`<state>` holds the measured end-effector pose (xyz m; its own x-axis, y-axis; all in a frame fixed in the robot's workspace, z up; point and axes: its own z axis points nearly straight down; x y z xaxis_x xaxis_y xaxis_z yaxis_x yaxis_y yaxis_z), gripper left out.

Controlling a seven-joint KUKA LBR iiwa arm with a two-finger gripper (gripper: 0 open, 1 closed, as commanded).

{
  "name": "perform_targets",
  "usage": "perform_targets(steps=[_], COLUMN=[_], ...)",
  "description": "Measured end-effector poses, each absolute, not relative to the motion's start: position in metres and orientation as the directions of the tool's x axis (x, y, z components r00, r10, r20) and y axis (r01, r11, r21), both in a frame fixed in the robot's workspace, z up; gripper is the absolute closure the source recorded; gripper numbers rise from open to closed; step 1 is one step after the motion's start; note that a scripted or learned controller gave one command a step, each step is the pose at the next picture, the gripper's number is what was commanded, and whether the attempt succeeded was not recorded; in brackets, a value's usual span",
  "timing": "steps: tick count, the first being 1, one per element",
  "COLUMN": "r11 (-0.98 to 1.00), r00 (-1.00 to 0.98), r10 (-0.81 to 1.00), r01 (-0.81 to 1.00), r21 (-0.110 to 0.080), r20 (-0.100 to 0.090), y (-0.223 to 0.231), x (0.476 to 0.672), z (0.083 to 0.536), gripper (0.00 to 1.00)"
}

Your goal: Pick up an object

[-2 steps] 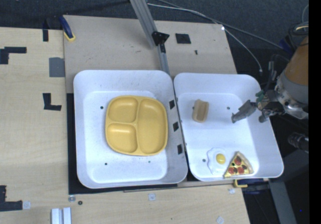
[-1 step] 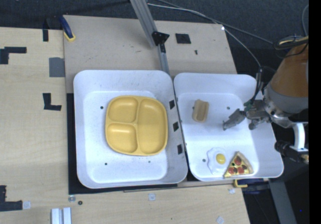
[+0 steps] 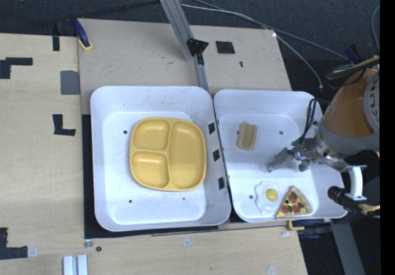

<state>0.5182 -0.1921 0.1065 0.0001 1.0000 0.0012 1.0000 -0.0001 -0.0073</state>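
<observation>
Pincer [image 3: 274, 163] hangs over the right bin [image 3: 265, 100], grip state unclear; tan bread slice [image 3: 247, 136] lies flat nearby.

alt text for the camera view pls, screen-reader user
Gripper hovers in the right bin, between a tan bread piece and a toy fried egg beside a pizza slice. The left bin holds a yellow divided plate.

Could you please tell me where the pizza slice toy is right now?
The pizza slice lies in the right bin, at its near right corner, just right of the fried egg and below the gripper.
</observation>
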Motion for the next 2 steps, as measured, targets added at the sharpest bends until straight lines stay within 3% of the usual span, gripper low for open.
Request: perform_targets(steps=[1,2], r11=[0.0,0.001], r00=[0.0,-0.001], r10=[1.0,1.0], r01=[1.0,1.0], r21=[0.001,0.007], r20=[-0.001,-0.003], y=[-0.192,-0.192], x=[0.519,0.521], z=[0.086,0.099], gripper=[0.0,1.0])
